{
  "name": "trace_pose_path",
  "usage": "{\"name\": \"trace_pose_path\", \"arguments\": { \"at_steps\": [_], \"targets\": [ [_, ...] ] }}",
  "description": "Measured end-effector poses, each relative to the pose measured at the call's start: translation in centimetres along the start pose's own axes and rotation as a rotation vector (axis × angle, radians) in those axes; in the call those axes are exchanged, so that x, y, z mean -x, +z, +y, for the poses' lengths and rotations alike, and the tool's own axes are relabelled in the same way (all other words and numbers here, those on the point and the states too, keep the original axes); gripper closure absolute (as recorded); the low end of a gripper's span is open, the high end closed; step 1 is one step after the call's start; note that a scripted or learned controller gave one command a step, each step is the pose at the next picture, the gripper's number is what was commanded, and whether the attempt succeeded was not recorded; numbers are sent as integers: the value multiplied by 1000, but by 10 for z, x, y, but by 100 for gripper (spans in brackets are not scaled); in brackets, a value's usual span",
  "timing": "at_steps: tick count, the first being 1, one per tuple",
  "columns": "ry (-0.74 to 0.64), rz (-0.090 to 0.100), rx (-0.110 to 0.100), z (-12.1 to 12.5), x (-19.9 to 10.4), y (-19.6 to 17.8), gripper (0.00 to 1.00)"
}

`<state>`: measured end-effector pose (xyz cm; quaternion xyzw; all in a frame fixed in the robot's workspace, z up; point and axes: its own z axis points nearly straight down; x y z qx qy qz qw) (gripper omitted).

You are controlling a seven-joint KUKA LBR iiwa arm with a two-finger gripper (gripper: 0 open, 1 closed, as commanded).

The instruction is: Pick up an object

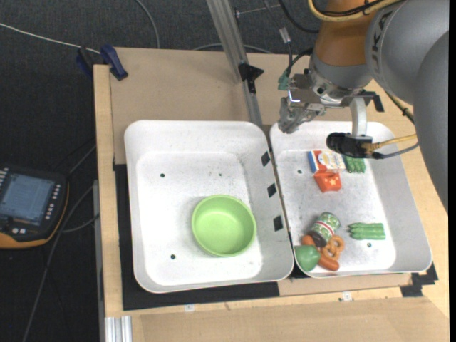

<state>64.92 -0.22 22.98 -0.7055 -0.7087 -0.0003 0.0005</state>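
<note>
Gripper (291,120) hangs over far-left corner of right bin (399,212); can't tell how its jaws stand. Right bin: red block (328,182), small carton (322,160), green toy (366,230), can (325,227), pretzel (333,246). Left bin (149,191): green bowl (223,225).

Right bin (399,212): red block (328,182), blue-white carton (316,161), green pieces (366,230), can (325,227), pretzel (333,246) clustered near front.

- The pincer (291,122) hangs over the far left corner of the right bin (399,212).
- A green bowl (223,225) sits in the left bin (149,191).
- A red block (328,182), a can (325,226) and green toys (366,231) lie in the right bin.
</note>
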Motion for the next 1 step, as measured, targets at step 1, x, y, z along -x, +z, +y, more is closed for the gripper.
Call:
{"name": "trace_pose_path", "arguments": {
  "at_steps": [1],
  "targets": [
    [0,0,2,3,-53,-12,100]
  ]
}}
